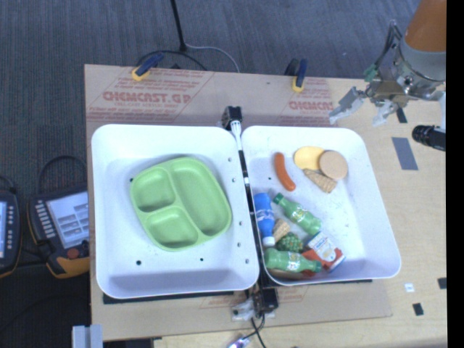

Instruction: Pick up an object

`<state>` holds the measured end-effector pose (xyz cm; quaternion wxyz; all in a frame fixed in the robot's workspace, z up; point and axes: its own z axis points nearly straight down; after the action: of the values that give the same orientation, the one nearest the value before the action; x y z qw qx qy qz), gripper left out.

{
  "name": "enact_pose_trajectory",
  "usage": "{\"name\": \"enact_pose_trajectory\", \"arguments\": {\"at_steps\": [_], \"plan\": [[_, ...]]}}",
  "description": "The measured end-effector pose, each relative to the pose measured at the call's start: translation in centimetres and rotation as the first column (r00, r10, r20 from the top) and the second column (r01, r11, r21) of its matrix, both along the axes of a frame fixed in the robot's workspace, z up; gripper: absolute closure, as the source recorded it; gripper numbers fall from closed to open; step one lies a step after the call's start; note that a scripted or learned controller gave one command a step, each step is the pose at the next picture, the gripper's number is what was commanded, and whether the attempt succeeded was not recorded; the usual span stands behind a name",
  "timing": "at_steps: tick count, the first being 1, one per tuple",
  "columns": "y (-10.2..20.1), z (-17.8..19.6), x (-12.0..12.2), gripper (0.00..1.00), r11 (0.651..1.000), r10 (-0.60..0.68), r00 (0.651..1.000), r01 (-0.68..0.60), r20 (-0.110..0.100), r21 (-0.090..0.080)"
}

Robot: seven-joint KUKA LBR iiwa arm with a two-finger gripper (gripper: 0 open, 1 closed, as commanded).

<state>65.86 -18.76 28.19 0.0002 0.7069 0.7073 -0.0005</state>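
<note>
bench board (130,96): printed red lettering, we can't read it surely.
left bin (109,267): well left of the fingers, holds a green divided plate (181,203).
right bin (377,216): below-left of the fingers, toy food heaped for picking; we'd take the hotdog (284,171).
gripper (368,105): fingers spread, holding nothing, above the bin's far rim.

Arm parked above right bin's far corner.
Gripper (368,107) open, nothing between fingers. Right bin (377,216): hot dog (284,172), green bottle (298,214), cracker (334,164). Left bin (109,216): green divided tray (181,203).
</note>
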Motion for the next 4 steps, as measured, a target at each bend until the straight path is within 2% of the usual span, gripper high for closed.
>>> {"name": "enact_pose_trajectory", "arguments": {"at_steps": [1,2,3,4], "plan": [[7.6,-8.4,0.9,0.0,0.998,0.057,0.998,-0.057,-0.003,0.002],[8.2,-18.7,-2.4,0.0,0.979,0.202,0.979,-0.202,0.001,0.0],[8.2,-17.8,-2.5,1.0,0.98,0.201,0.98,-0.201,0.0,0.001],[8.2,-17.8,-2.5,0.0,0.98,0.201,0.98,-0.201,0.0,0.001]]}}
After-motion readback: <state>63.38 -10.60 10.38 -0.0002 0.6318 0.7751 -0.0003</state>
